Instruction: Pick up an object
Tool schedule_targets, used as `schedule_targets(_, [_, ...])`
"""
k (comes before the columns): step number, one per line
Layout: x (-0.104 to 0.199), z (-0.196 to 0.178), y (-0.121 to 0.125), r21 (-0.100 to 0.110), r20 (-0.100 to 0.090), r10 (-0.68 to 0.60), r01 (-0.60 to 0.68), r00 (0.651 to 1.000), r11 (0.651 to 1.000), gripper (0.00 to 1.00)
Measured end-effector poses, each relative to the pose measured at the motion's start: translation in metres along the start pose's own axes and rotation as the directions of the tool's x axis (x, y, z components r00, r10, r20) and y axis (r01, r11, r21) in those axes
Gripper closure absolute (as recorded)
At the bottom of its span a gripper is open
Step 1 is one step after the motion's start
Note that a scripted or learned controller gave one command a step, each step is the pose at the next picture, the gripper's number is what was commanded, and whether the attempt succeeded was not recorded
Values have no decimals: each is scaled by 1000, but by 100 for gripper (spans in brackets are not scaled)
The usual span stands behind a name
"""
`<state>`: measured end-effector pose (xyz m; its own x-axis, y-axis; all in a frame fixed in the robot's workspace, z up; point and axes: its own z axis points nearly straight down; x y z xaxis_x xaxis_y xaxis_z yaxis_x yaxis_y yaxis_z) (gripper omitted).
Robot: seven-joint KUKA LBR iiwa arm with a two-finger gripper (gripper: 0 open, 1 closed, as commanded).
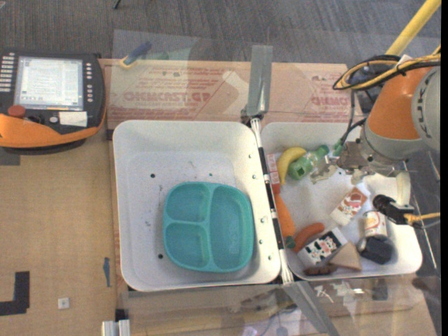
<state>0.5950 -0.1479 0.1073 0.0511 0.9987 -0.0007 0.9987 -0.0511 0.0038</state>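
Because the objects crowd the right bin (413, 257), we see the gripper (334, 165) lowered at right-centre; its grip cannot be told.

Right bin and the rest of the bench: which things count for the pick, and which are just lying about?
For the pick:
- pincer
- banana
- green toy
- carrot
- sausage
- small carton
- jar

Lying about:
- teal divided plate in the left bin
- control pendant
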Motion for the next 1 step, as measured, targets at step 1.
schedule_targets(1, [10, 21, -41, 0, -1, 20, -20, 1000, 1000, 0])
